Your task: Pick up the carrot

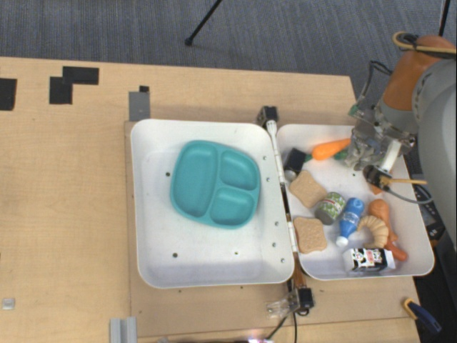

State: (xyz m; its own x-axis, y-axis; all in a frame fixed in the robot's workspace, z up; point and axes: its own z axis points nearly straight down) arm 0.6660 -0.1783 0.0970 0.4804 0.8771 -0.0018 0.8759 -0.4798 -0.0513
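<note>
1. Carrot (330, 148): lay in the far part of the right bin (421, 263), its tip just beside the gripper.
2. Gripper (360, 152): hovered over the right bin's far right area; whether it was open or closed, or gripped anything, could not be told.
3. Right bin, other contents: two bread slices (308, 189), a green can (330, 207), a blue bottle (349, 220), a croissant (374, 229), a small carton (371, 259).
4. Left bin (153, 263): held a teal divided plate (214, 183).
</note>
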